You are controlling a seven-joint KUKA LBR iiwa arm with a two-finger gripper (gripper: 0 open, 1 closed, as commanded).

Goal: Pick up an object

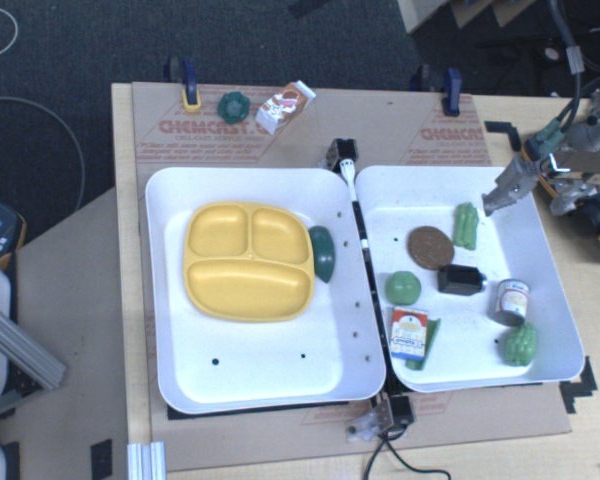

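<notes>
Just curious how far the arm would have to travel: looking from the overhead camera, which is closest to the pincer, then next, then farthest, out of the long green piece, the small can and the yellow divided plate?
1. The long green piece, just below-left of the pincer, in the right bin.
2. The small can, lower down near that bin's right side.
3. The yellow divided plate, far across in the left bin.

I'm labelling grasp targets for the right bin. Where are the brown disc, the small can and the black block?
brown disc (431, 247), camera view, centre of its flat top.
small can (512, 301), camera view, middle of its labelled side.
black block (461, 279), camera view, centre of its top.
</notes>
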